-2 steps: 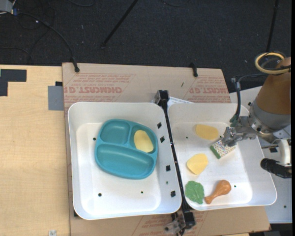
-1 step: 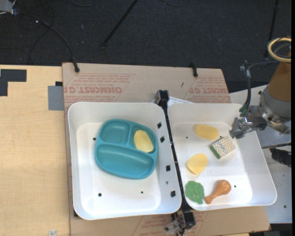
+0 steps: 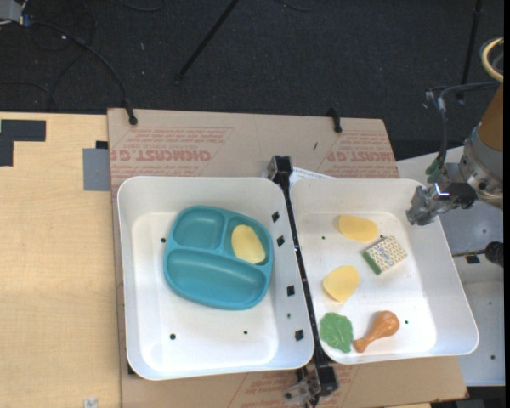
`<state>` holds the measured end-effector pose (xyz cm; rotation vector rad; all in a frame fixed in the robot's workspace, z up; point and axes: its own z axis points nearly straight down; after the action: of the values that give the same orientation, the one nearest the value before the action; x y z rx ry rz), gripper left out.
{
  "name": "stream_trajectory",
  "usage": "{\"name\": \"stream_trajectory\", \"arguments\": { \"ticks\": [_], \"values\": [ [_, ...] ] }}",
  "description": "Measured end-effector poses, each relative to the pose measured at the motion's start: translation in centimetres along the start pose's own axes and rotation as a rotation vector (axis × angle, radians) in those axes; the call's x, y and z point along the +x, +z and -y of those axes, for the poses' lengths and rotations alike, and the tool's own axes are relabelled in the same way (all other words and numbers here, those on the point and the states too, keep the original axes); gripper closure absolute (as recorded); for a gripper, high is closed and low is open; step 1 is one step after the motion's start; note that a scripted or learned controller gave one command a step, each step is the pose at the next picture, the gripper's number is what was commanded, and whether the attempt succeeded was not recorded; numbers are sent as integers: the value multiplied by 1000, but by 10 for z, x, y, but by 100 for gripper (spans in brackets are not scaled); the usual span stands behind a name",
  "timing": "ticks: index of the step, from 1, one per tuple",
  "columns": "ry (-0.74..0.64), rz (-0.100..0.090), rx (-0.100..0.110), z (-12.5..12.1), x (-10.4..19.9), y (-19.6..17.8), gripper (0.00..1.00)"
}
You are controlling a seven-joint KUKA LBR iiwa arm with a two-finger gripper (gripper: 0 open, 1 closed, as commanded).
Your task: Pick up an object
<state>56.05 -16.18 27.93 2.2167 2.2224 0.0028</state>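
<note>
At the right bin's far right rim, the fingers [image 3: 421, 206] hover; whether they are parted or closed, I cannot tell. Nearest them, inside the shallow white plastic bin [image 3: 459, 300], lies a small speckled green-edged sponge block [image 3: 385, 254], apart from them. A smooth yellow oval chip [image 3: 358, 228] rests just beside it.
</note>
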Motion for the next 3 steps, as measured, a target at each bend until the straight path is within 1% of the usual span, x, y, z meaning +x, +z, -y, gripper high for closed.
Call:
{"name": "stream_trajectory", "arguments": {
  "ticks": [1, 2, 3],
  "values": [
    [0, -1, 4, 0, 0, -7, 100],
    [-2, -3, 8, 6, 45, 10, 100],
    [-3, -3, 7, 6, 98, 7, 100]
  ]
}}
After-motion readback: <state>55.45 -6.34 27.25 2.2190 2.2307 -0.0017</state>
